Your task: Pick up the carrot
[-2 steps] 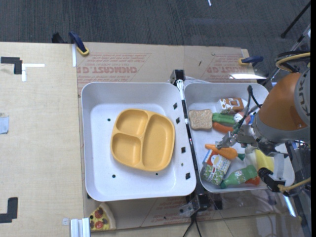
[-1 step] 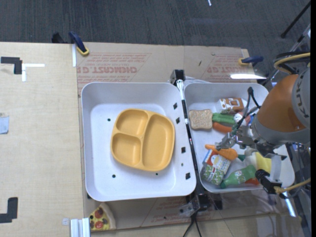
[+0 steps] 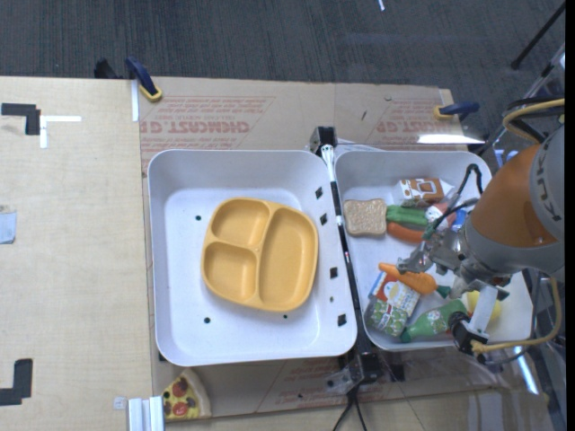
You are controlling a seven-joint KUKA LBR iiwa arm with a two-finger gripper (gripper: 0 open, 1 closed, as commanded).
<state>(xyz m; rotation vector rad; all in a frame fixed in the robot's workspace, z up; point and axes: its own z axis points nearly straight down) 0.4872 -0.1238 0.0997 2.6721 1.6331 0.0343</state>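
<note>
An orange carrot (image 3: pixel 411 280) lies in the right bin (image 3: pixel 355 173), near its middle, with its thin tip pointing left. My gripper (image 3: pixel 424 260) hangs low right above the carrot's right half, close to it or touching it. The wrist and the arm's orange band (image 3: pixel 512 205) cover the bin's right side. A second orange, carrot-like piece (image 3: pixel 404 233) lies further back, just under a green vegetable (image 3: pixel 409 214).
Around the carrot lie a bread slice (image 3: pixel 364 216), a small box (image 3: pixel 420 189), a green-and-white packet (image 3: pixel 392 303) and a green bottle (image 3: pixel 431 322). The left bin (image 3: pixel 171 330) holds a yellow divided plate (image 3: pixel 260 254). A pizza toy (image 3: pixel 180 399) lies outside by the front edge.
</note>
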